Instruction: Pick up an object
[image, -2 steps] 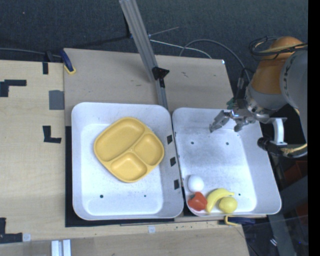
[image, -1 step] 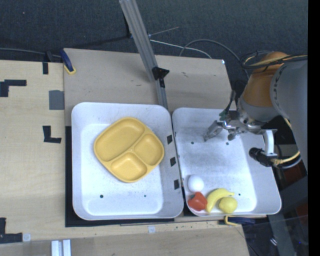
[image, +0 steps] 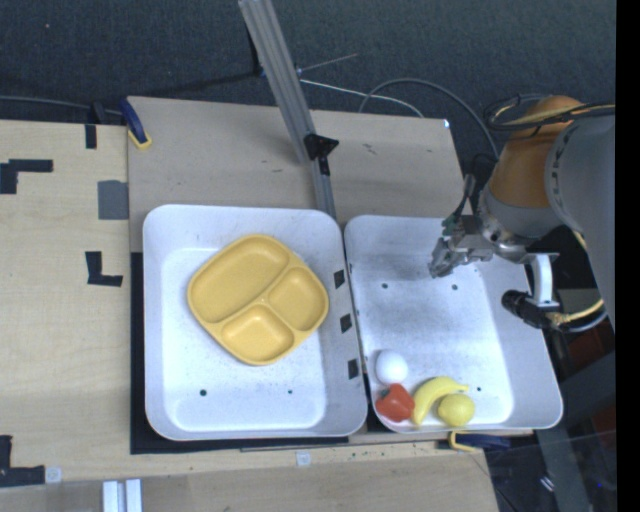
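At the near edge of the right bin (image: 440, 320) lies a small cluster: a white egg-shaped ball (image: 391, 366), a red piece (image: 397, 402), a yellow banana (image: 433, 394) and a yellow round fruit (image: 457, 409). My gripper (image: 443, 259) hangs over the far right part of that bin, well away from the cluster, with nothing visible between its fingers. The fingers are dark and small against the bin.
The left bin (image: 170, 300) holds a yellow three-compartment plate (image: 258, 298). A grey metal post (image: 290, 95) slants down to the divider between the bins. Cables (image: 545, 305) loop at the arm's right side.
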